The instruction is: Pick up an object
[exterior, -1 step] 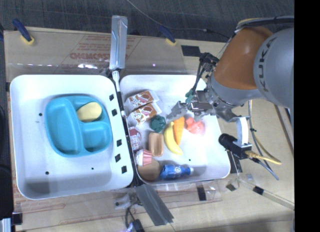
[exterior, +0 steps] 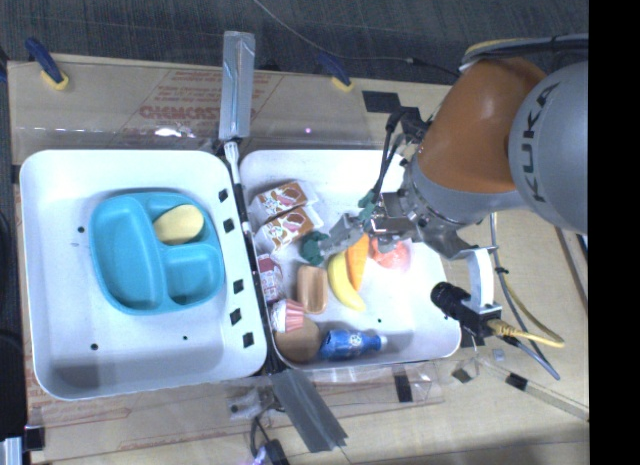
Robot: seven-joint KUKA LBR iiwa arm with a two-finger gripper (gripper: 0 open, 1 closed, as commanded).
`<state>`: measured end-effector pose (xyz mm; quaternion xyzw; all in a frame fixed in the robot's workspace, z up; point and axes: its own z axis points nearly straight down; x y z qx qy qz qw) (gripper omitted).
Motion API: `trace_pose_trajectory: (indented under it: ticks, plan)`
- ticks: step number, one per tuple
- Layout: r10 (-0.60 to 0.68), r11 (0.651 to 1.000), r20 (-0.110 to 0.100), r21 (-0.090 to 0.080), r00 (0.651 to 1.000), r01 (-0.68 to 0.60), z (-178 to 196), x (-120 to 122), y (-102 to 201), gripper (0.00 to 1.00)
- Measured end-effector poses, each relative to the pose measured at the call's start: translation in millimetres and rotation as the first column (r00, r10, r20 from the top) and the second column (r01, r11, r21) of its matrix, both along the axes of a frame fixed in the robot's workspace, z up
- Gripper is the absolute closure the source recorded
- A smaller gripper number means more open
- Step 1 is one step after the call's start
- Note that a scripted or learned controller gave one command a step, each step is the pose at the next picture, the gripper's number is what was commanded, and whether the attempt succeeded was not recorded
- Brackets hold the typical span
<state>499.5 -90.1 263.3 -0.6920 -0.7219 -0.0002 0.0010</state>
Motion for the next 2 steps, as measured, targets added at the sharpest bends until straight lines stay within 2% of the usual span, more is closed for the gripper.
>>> trace_pose_trajectory:
  ticks: [1, 2]
  plan:
    - [-0.169, 0.986, -0.012, -0.002, 0.986, 0.169, -132, 24, -6, 0.00]
    - [0.042, 0.999, -0.001, 0.000, 0.999, -0.042, -172, -6, -8, 0.00]
